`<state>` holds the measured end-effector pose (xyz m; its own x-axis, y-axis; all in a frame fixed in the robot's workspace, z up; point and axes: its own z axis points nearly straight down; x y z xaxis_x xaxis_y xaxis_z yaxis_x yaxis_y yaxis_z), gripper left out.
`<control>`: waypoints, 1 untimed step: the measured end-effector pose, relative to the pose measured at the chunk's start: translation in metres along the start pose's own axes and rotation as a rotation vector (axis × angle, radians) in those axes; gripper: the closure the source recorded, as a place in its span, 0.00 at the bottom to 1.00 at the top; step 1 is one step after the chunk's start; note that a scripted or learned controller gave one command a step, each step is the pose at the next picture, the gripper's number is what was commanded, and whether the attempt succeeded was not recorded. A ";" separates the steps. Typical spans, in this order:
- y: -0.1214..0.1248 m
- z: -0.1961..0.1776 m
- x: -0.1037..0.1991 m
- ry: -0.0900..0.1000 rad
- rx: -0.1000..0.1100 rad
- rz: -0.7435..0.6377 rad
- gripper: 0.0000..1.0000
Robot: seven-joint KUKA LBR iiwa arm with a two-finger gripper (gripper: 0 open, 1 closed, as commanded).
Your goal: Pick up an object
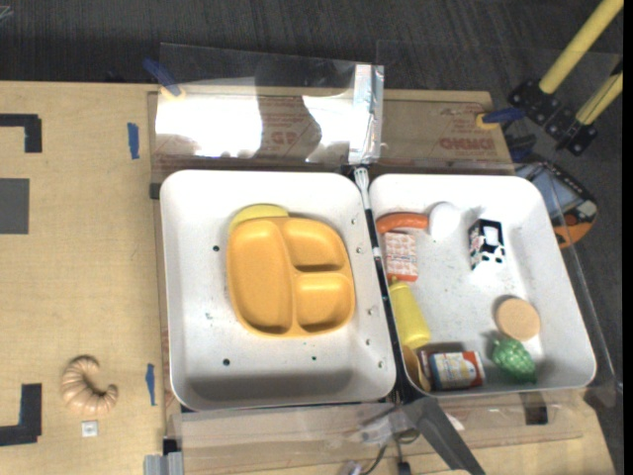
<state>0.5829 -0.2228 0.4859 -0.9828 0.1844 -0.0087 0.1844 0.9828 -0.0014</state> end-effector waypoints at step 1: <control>0.016 0.001 -0.076 0.000 -0.003 -0.454 1.00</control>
<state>0.6601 -0.2212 0.4855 -0.9640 -0.2657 -0.0079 -0.2656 0.9641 -0.0025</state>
